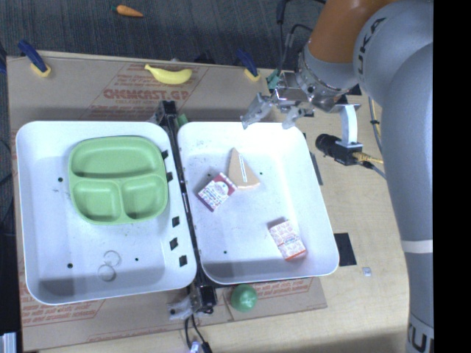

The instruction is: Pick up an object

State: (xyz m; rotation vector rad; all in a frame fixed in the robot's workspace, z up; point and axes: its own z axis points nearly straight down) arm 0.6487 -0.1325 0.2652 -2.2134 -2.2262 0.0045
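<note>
The gripper (271,114) hangs over the far edge of the right bin (313,197), near its far left corner, at the end of the grey arm (397,57) with its orange band. Its two pale fingers (254,112) are spread apart with nothing between them.

In the right bin lie three things. A tan wedge (241,169) sits toward the far middle, just near of the gripper. Touching its left near side is a small white and purple carton (215,193), lying tilted. Well apart from these, toward the near right corner, lies a small white and red box (287,240).

The left bin (37,234) holds a green divided tray (118,179) in its far half, with one long compartment on the far side and two smaller ones on the near side.

Outside the bins, a yellow banana (169,73) rests on the cardboard (110,94) beyond the left bin. A small orange carrot-shaped item (129,10) lies on the dark surface farther back. A green ball (243,297) sits on the tabletop just near of the right bin. Blue clamps (34,57) hold the cardboard at its far edge, one at the left and one near the gripper.
</note>
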